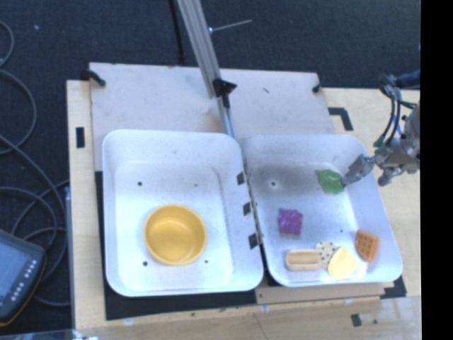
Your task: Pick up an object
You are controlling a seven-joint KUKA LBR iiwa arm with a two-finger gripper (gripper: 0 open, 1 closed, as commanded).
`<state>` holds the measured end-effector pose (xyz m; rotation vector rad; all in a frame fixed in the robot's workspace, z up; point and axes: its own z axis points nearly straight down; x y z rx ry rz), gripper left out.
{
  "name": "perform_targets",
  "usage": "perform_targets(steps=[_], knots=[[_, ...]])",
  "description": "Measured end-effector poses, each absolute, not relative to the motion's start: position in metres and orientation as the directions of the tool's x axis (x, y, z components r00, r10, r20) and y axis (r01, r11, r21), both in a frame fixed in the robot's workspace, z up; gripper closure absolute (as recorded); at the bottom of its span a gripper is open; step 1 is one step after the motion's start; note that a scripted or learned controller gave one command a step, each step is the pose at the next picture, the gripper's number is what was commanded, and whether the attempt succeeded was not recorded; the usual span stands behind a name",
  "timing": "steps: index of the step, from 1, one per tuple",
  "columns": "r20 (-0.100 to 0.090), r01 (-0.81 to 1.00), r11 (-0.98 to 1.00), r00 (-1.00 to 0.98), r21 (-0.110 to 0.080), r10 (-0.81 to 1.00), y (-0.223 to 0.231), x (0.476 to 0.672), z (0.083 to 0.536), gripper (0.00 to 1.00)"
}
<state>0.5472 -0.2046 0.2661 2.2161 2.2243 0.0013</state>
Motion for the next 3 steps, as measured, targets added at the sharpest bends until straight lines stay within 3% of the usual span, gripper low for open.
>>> perform_targets(steps=[1,3], knots=[[0.000,1.000,0.003,-0.003,0.002,1.000,-0.204,0.547,0.266,0.00],[-0.001,1.000,-0.001,0.001,-0.004,1.000,-0.191,0.550,0.165,0.00]])
